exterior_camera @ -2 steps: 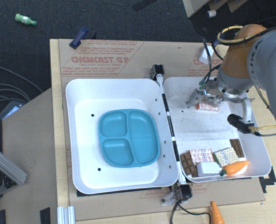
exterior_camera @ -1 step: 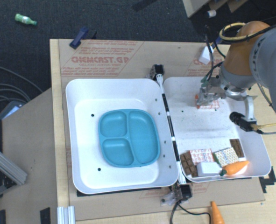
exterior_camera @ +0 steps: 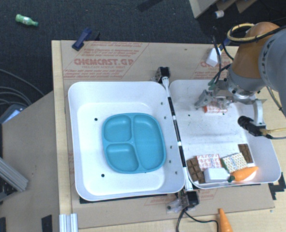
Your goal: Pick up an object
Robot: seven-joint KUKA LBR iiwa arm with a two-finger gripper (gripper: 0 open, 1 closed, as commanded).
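The claw [exterior_camera: 214,99] sits low in the right bin [exterior_camera: 191,129], at its far end, directly over a small red-and-white packet [exterior_camera: 215,109]; its state cannot be determined. More objects are clustered at the bin's near end: chocolate bars [exterior_camera: 194,169], a carton [exterior_camera: 208,160], a carrot [exterior_camera: 244,174]. The left bin [exterior_camera: 84,129] holds a blue divided plate [exterior_camera: 133,142]. Both bins rest on the worktop [exterior_camera: 109,59].

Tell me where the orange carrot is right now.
The carrot lies in the near right corner of the right bin, beside the small boxes and chocolate bars heaped there, well away from the gripper at the far end.
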